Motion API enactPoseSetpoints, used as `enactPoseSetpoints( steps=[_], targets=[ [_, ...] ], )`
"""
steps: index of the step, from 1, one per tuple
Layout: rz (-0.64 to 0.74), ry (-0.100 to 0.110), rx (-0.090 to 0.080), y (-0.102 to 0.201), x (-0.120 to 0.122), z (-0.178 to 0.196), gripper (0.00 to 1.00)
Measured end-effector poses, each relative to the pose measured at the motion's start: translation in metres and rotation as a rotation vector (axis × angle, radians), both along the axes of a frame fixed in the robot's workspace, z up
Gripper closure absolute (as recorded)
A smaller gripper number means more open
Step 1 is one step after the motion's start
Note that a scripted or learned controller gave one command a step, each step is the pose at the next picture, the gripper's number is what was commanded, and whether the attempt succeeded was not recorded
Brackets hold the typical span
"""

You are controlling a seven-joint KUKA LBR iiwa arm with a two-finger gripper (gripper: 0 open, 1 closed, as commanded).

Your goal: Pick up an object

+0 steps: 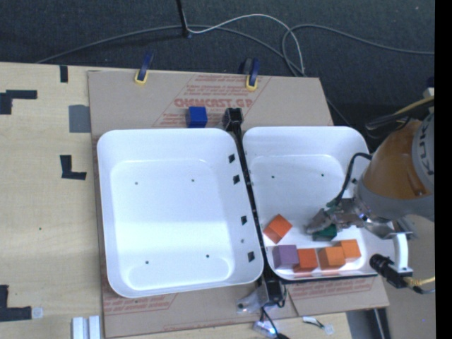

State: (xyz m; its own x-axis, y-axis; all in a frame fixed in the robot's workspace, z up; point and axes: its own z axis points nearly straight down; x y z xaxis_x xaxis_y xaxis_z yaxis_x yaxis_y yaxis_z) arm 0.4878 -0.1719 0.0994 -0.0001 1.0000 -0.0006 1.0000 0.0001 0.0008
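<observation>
My gripper [322,224] is low inside the right bin [304,143], near its front right part. A small green object [327,234] lies directly under it, partly covered by it. An orange cube [277,227] sits just left of the gripper, apart from it. Along the bin's front wall lie a purple cube [285,256] and three orange blocks [308,260], [332,258], [350,248] in a row. The grey and orange arm [395,175] comes in from the right over the bin's rim.
The left bin [169,143] stands beside the right one, with black clips along the shared rim. A blue cube [197,116] rests on the cardboard behind the bins. Cables run across the dark floor at the back.
</observation>
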Motion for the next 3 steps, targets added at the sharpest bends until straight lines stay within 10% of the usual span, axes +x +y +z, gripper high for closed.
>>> enactPoseSetpoints(
  steps=[1,3],
  targets=[
    [0.010,-0.007,0.003,0.092,0.052,0.093,1.00],
    [0.005,0.002,0.001,0.223,0.108,0.106,1.00]
  ],
)
